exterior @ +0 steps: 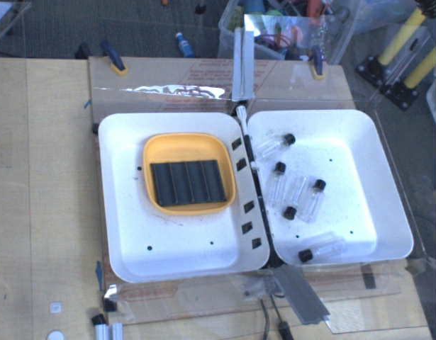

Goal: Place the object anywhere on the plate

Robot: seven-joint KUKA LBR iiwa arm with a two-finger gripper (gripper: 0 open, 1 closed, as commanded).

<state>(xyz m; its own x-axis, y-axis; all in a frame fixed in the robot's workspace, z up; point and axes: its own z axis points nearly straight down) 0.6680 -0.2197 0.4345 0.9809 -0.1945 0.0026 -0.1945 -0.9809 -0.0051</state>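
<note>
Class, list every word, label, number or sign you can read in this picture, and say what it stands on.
No text can be read for certain.
Red print on the brown cardboard sheet behind the two bins: too blurred and glared to read.
Small clear plastic vials with black caps in the right white bin: no label shows.
Yellow square plate with a dark ribbed rectangular block on it, in the left white bin: no markings.

Two white bins (125, 253) sit side by side. One yellow plate (155, 147) lies in the left bin, bearing one dark ridged block (188, 183). Five clear vials (311, 198) with black caps lie in the right bin.
</note>
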